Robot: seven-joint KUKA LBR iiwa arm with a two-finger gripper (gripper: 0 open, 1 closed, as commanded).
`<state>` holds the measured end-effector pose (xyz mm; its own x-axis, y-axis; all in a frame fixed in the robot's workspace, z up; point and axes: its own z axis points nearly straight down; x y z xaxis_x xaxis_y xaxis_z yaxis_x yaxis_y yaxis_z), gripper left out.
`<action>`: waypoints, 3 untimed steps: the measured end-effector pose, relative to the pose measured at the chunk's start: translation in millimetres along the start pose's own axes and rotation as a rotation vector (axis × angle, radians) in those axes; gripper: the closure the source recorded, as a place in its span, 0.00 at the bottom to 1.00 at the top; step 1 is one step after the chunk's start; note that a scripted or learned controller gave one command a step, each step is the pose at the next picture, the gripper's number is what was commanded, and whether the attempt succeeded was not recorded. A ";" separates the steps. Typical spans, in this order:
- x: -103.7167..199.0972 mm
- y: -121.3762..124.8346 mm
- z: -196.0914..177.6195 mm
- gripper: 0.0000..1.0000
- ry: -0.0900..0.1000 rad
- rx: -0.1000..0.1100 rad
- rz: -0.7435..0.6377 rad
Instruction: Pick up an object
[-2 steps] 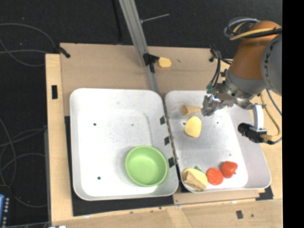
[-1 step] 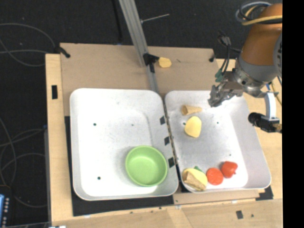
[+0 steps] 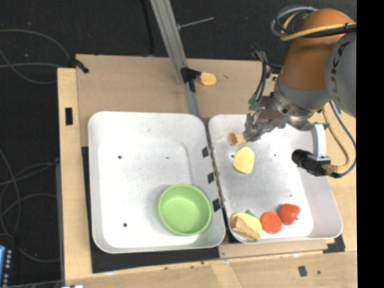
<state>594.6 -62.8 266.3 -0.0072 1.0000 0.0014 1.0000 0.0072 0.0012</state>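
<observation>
- Nearest the camera, along the front wall of the right bin (image 3: 312,233), lie a tan-and-yellow wedge-shaped piece (image 3: 246,225), and just beside it two red pieces: a rounder one (image 3: 270,222) touching the wedge's side and a second one (image 3: 289,213) a little further right, touching the first.
- In the left bin (image 3: 120,143) a green bowl (image 3: 184,209) sits upright near the front right corner, close to the divider between the two bins.
- Mid-way up the right bin a pale yellow object (image 3: 243,160) rests on the bin floor, apart from the front cluster.
- My pincer (image 3: 253,132) hangs over the back left part of the right bin, just above and behind that yellow object; I see nothing between my fingertips, and from this slant I cannot tell whether they are open or closed.
- A small tan piece (image 3: 234,138) lies just beside my pincer on its left, near the bin's back left corner.
- A black part (image 3: 307,159) on my wrist juts out over the right side of the right bin.
- Further back, on the bare table (image 3: 126,83), a small yellow thing (image 3: 208,78) lies beside the foot of a slanted metal post (image 3: 171,38).
</observation>
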 end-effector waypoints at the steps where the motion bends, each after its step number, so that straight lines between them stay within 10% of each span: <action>1: 55.5 -19.5 12.8 1.00 -0.001 0.002 0.001; 3: 139.4 -52.7 22.1 1.00 0.001 0.002 -0.001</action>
